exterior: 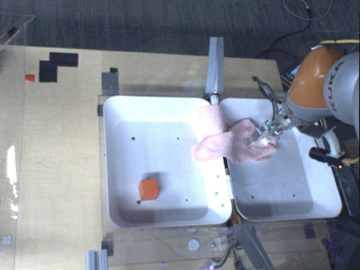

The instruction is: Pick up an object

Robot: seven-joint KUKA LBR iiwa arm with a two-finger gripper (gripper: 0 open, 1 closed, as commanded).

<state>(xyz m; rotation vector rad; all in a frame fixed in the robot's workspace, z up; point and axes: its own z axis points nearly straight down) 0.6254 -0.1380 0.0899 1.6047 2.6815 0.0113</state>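
Crumpled pink cloth (228, 142) draped across the rim between both shallow white bins (169, 111), gripper (264, 136) pressed onto its right end (finger state: cannot tell), small orange cube (149, 189) in left bin.

Readable text: none that I can make out anywhere.
White bins (118, 151): no label or number I can read.
Bench (56, 151): black patches (56, 65) and a small orange mark (30, 78), neither bearing letters.
My own arm (332, 89): no brand legible.
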